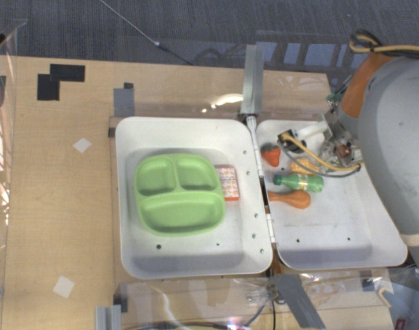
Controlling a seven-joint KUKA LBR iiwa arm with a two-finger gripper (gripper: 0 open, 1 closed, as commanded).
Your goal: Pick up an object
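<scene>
My gripper [336, 146] sits low over the right bin [333, 243], at about two o'clock within that bin, with yellow cables looped around it. I cannot tell how it is set, because the wrist and cables cover that part. The grey arm [395, 143] fills the three o'clock side of my view, and its orange band [360, 81] shows toward one o'clock.

In the right bin I see a small cluster of toys toward the bin's ten o'clock corner. A red strawberry [271, 155] lies nearest the divider between the bins. At about five o'clock from it lies a green bottle [300, 181] on its side, and just below that an orange carrot-like piece [290, 198], close beside the bottle. The gripper is near the bottle's three o'clock end, but I cannot tell whether they touch.

In the left bin [189, 260] a green divided plate [180, 194] rests near the middle. A small printed box [227, 182] lies against the plate's three o'clock edge.
</scene>
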